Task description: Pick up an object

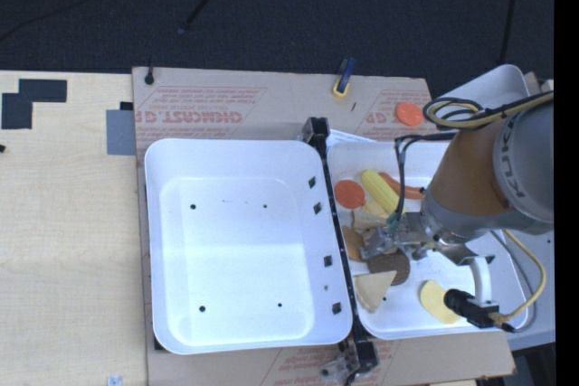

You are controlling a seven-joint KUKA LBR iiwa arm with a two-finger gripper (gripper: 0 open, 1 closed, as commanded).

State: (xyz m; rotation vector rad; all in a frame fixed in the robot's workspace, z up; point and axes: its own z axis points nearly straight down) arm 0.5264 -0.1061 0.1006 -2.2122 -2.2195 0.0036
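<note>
White left bin (237, 244) beside right bin (517, 289) on tabletop. Grey arm (493, 176) lowered into right bin; tool (391, 238) among toy food, grip state unclear. Brown piece (387, 265) just below tool, yellow corn (379, 190) above.

Place: likely robotics lab | cues: KUKA arm (493, 176), white bins (163, 194), taped cardboard (226, 108), loose cables (452, 111)

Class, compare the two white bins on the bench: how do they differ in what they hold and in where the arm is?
The left bin shows a bare white floor with a few small dark dots; the right bin holds a pile of toy foods, among them a yellow corn cob and an orange-red disc. The arm's gripper reaches into the right bin, not the left. Both are shallow, white and side by side.
</note>
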